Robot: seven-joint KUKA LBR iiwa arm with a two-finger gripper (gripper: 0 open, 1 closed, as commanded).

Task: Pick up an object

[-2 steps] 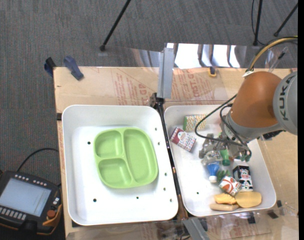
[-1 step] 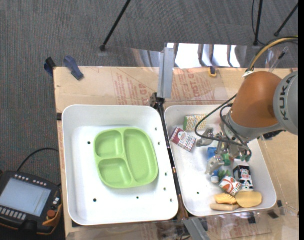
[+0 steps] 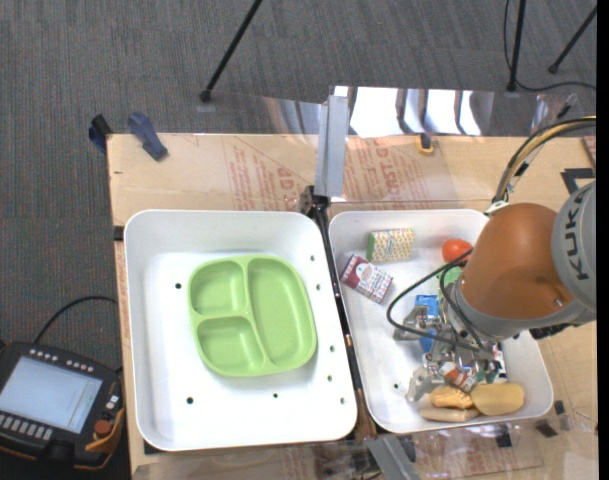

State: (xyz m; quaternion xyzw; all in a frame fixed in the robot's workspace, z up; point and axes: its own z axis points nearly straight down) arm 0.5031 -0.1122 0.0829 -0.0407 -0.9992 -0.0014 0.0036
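Note:
The arm's orange band [image 3: 514, 268] hangs over the right bin [image 3: 384, 408]. Below it my gripper [image 3: 439, 366] is down low among a small cluster of objects at the bin's front right. Around it lie a blue packet [image 3: 427, 309], a colourful wrapper [image 3: 462, 375], a tan bread-like piece [image 3: 450, 400] and a yellow potato-like lump [image 3: 498, 398]. Farther back in the same bin are a green and yellow can on its side [image 3: 391, 244], a red and white box [image 3: 367, 278] and a red tomato [image 3: 457, 250], partly hidden by the arm.
The left bin [image 3: 154, 268] holds a light green divided plate [image 3: 252, 315]. A metal post [image 3: 330, 148] stands behind the gap between the bins. A teach pendant [image 3: 49, 400] lies on the floor at the left.

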